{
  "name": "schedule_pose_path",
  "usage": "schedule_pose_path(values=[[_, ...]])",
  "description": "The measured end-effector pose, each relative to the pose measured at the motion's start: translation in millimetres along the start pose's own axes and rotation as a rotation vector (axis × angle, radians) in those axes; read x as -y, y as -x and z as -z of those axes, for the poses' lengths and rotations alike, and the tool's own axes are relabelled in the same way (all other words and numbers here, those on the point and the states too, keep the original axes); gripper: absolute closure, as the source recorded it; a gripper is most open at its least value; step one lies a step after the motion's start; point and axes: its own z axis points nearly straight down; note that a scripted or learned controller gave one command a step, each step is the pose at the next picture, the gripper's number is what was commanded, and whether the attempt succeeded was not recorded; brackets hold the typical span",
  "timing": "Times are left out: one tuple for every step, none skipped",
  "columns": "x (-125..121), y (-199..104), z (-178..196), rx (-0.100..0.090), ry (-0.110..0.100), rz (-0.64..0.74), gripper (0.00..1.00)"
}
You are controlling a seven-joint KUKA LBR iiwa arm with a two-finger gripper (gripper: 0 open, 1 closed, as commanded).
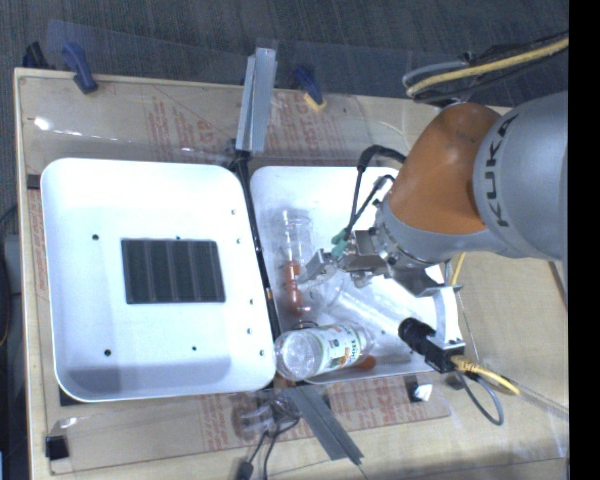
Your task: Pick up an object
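Clear plastic bottle (323, 351) lies on its side along the near edge of the right bin (280, 183), cap end pointing left, a pale label with green print wrapped round its middle. Just beyond it sits a see-through cup or glass (296, 236), tipped over, with something reddish-brown (294, 290) beside it. The tool (337, 258) hangs low over this clutter, right of the cup; how its grip stands, I cannot tell. Left bin (80, 198) holds a dark ribbed rectangle (173, 270). Both bins rest on the desk (500, 418).
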Motion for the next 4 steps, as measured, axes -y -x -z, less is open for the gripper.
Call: schedule_pose_path(values=[[8,17,-39,0.000,0.000,-0.039,0.00],[17,15,-20,0.002,0.004,0.066,0.00],[17,30,-125,0.000,0.003,0.134,0.00],[-36,66,-103,0.001,0.005,0.128,0.00]])
